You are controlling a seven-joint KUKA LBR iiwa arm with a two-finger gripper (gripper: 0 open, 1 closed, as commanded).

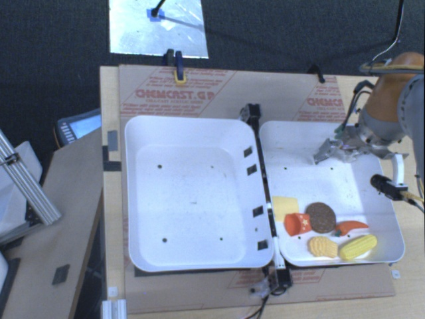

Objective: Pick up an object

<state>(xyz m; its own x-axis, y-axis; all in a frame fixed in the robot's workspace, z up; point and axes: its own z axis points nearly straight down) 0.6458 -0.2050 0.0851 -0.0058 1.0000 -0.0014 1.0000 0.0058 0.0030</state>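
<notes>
the gripper (pixel 330 151) hung over the right bin (pixel 295 141), near its far edge, and whether it stood apart or together could not be told. the objects lay clustered at the right bin's near edge: a yellow slice (pixel 284 205), a red piece (pixel 297 224), a brown disc (pixel 321 216), an orange carrot (pixel 350 227), a yellow cookie (pixel 323 246) and a corn cob (pixel 358 246). the left bin (pixel 192 191) sat beside it.

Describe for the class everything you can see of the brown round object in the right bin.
The brown disc lies flat near the front of the right bin. It is round, dark brown and rough-looking, like a toy burger patty. A red piece touches its left edge; an orange piece lies at its right.
</notes>
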